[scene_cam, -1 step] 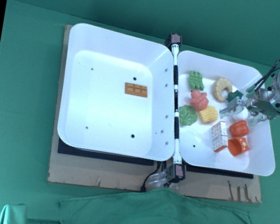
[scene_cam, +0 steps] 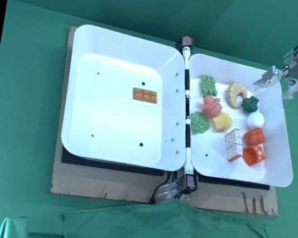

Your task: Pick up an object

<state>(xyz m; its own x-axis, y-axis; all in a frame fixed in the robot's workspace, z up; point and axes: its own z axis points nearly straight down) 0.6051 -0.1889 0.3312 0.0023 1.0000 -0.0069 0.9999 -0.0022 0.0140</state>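
Observation:
My gripper [scene_cam: 277, 85] hangs over the far right rim of the right bin [scene_cam: 282, 166], its two fingers spread open with nothing between them. Below and left of it lie several toy foods: a yellow ring [scene_cam: 236, 94], a dark green piece [scene_cam: 250, 104], a white ball [scene_cam: 256, 119], a green leafy piece [scene_cam: 209, 86], a pink piece [scene_cam: 211, 106], a yellow corn piece [scene_cam: 221, 121], a green lettuce piece [scene_cam: 199, 122], two orange-red pieces [scene_cam: 254, 136] [scene_cam: 253, 155] and a red-and-white box [scene_cam: 233, 144].
The left bin [scene_cam: 74, 126] holds one orange-brown waffle bar [scene_cam: 144, 95] near its middle. A black-and-white divider bar [scene_cam: 186, 110] runs between the bins. Both bins rest on a cardboard sheet [scene_cam: 104, 184], with rumpled green cloth [scene_cam: 175, 233] at the front.

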